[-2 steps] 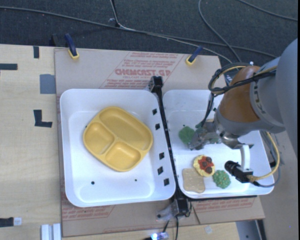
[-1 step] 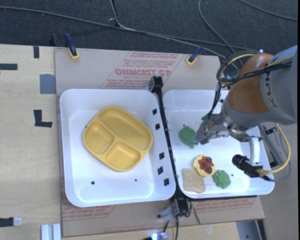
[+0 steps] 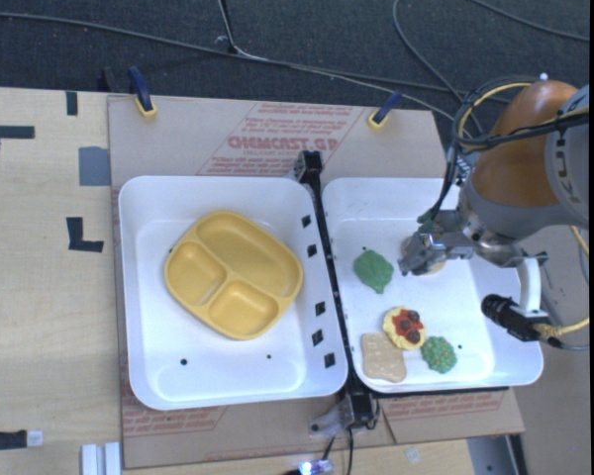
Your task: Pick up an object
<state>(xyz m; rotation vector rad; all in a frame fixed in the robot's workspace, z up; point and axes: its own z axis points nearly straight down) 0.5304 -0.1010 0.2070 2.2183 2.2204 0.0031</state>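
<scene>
Poised low in the right bin (image 3: 495, 359), end effector (image 3: 421, 255), finger state impossible to tell, just beside a green toy (image 3: 373, 270); nearer the front, pizza piece (image 3: 405, 328), cracker (image 3: 383, 358), small broccoli (image 3: 439, 353); yellow divided tray (image 3: 234, 273) in the left bin (image 3: 144, 295).

Green leafy toy (image 3: 373, 269) lies flat in right bin (image 3: 495, 364); pizza piece (image 3: 405, 328), tan slab (image 3: 383, 358), small green piece (image 3: 439, 353) nearby.

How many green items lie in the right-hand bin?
2: one green piece near the bin's middle, just left of the gripper; another green piece near the front edge. The arm may hide more.
</scene>
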